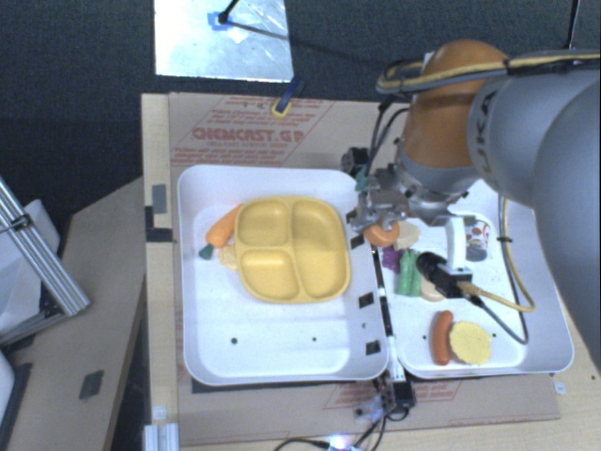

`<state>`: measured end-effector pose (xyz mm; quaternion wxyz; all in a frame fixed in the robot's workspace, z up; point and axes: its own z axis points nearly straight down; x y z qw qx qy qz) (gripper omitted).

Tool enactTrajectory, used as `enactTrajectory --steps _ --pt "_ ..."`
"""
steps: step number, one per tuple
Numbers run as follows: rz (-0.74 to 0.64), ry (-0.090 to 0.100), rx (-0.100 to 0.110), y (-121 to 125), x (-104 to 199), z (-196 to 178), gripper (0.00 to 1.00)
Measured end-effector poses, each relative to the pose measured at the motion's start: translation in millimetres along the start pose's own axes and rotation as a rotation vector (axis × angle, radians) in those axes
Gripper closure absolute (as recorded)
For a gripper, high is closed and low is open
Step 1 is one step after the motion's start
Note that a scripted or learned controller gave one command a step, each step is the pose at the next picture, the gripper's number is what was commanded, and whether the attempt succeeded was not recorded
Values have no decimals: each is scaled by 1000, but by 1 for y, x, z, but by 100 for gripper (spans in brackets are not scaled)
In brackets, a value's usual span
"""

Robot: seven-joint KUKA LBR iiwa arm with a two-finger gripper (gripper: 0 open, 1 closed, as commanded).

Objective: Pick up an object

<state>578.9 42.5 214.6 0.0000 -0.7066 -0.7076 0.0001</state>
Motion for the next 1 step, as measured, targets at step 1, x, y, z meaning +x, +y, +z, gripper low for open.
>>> enactTrajectory --steps 1 --pt "0 1 -3 -6 -5 -18 100"
